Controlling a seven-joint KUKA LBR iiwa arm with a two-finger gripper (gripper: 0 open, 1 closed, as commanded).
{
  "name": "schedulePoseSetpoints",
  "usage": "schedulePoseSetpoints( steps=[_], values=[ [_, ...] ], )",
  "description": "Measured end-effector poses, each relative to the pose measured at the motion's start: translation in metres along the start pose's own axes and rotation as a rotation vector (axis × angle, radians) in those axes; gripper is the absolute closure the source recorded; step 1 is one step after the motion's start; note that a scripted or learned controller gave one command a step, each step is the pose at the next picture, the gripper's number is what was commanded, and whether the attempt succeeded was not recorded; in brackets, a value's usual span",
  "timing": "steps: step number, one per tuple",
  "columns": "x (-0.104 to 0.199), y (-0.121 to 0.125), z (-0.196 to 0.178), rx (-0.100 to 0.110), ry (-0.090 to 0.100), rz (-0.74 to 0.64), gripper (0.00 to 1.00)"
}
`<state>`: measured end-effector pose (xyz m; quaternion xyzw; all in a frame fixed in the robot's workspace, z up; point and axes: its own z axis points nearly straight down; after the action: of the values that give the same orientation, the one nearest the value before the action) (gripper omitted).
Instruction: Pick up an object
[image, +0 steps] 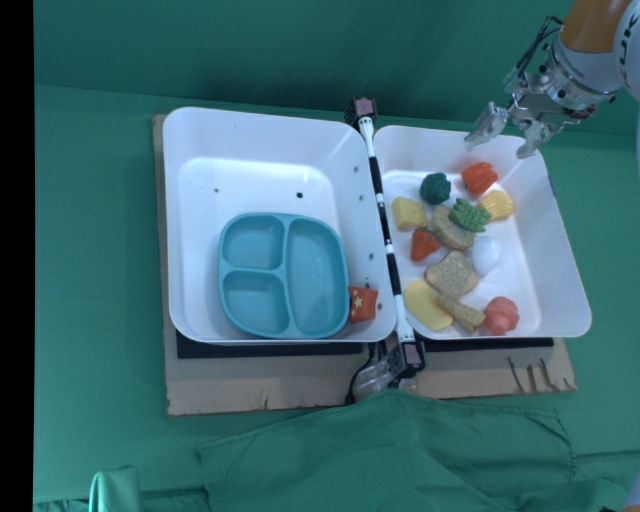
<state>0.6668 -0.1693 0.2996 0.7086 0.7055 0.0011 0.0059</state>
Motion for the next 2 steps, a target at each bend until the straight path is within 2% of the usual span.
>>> schedulePoseSetpoints(
  steps=[1, 2],
  values=[
    [-0.0189, 0.0344, 0.034, 0.004, 0.001, -0.001, 0.0],
    [-0.0176, 0.034, 0.0242, 0.002, 0.001, -0.002, 0.0]
  ],
)
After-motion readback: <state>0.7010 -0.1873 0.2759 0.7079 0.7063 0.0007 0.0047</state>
